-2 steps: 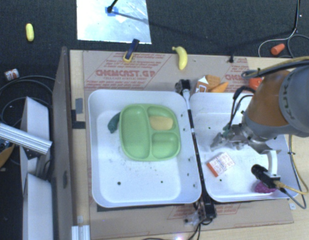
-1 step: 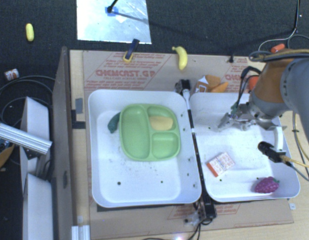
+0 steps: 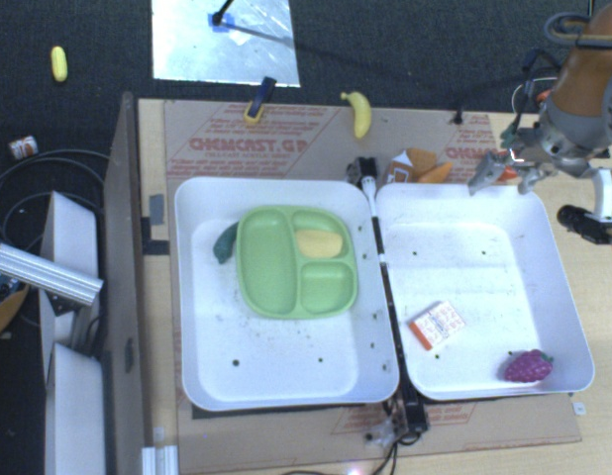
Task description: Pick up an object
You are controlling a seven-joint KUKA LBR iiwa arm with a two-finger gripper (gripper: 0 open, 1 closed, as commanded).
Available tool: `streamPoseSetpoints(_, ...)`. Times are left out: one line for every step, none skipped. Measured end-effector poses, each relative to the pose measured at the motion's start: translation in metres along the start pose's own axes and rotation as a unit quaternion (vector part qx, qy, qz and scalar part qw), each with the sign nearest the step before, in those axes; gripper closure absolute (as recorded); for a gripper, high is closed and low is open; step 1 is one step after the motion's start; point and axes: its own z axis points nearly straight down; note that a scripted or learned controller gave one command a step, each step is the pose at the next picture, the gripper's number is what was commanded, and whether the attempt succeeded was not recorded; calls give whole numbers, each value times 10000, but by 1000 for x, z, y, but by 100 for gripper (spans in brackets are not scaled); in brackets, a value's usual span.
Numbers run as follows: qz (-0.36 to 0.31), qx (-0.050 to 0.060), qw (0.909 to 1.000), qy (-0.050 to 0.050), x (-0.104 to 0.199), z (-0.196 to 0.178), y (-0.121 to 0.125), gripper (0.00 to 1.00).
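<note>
No pick made yet, by my read. End effector (image 3: 506,173) hangs spread and bare above the right bin's (image 3: 568,295) far rim. Candidates lie well apart from it: small carton (image 3: 437,324), purple fruit (image 3: 527,366). Approach, descent, grasp all remain.

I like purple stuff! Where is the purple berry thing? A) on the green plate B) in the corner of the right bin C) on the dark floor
B: the purple berry lies in the near right corner of the right bin, away from the green plate.
</note>
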Motion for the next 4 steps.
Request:
streamPoseSetpoints(20, 178, 9998, 69, 66, 86, -139, 0)
streamPoseSetpoints(21, 100, 9999, 41, 97, 109, -171, 0)
streamPoseSetpoints(18, 77, 10000, 36, 95, 97, -168, 100)
streamPoseSetpoints(-26, 36, 10000, 35, 147, 2, -135, 100)
